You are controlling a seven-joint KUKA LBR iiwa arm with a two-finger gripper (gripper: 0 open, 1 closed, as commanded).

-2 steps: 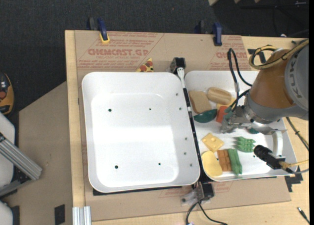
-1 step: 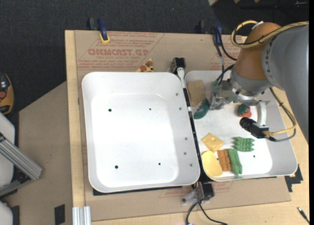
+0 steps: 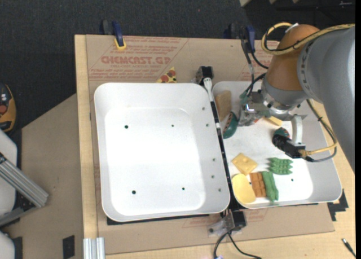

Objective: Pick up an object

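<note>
— How wide is the tool [image 3: 247, 112]?

— I cannot tell whether it is open or closed; its tip is a dark cluster seen from above, low in the far left part of the shallow white right-hand bin [image 3: 316, 191]. Nothing can be seen gripped in it.

— And the arm?

— The thick grey arm [image 3: 331, 63] comes in from the right, high over the bin, and bends down at the orange band [image 3: 286, 55], so the wrist points down and to the left into the bin.

— Where is the thing to pick?

— The nearest one is a small dark green curved piece [image 3: 230, 129], lying against the bin's left wall, just beside the tool on its lower left. Whether they touch I cannot say.

— Anything else close by?

— A flat tan-brown piece [image 3: 223, 104] lies along the same wall, just left of the tool. The other things sit nearer the front edge, apart from the tool: a yellow wedge-shaped block [image 3: 245, 163], a pale yellow round piece [image 3: 241, 190], an orange-brown ribbed block [image 3: 258, 183] resting on that round piece, a long green pod-shaped toy [image 3: 271, 187] just beside the block, and a green leafy toy [image 3: 280, 165] above it.

— And the other side?

— The shallow white left-hand bin [image 3: 158, 150] touches the right one, both on the brown cardboard-covered tabletop [image 3: 135, 55].
</note>
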